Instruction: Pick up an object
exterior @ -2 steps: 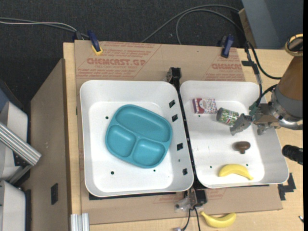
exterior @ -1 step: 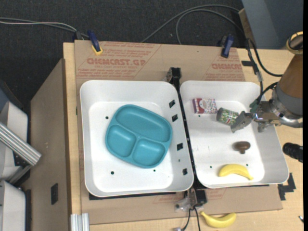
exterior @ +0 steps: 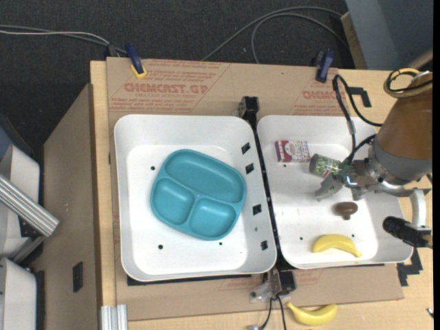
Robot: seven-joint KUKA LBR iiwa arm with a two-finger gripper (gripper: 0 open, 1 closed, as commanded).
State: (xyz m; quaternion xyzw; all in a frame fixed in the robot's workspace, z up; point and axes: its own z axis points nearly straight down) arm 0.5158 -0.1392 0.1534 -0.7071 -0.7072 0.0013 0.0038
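Reaching into the right bin (exterior: 405,253) from the right edge: arm w/ orange band (exterior: 409,126) above the wrist, gripper (exterior: 335,184) low over the bin's middle. Fingers (exterior: 323,192) look spread, nothing between them, so reads as open and empty, though the view here is small and cluttered w/ cable, so not certain

Objs in right bin:
- green can (exterior: 323,164), lying on its side, just far-left of the gripper, touching or nearly so
- small carton (exterior: 292,150), purple/white, far-left part of bin, just left of the can
- brown lump (exterior: 346,210), just near-right of the gripper, apart from it
- banana (exterior: 337,246), near edge of bin, well apart from gripper

Left bin (exterior: 127,205) holds a teal divided tray (exterior: 198,194). Second banana (exterior: 313,313) lies on the bench outside the bins, near edge

Step in hand (judgement): approach / pre-grasp, no obj lifted yet. Likeliest target is the green can, poss. the brown lump

Next move calls for: centring the fingers across the can's narrow width, not its length, dropping to bin floor, closing, then lifting straight up. Can may roll if nudged from one side
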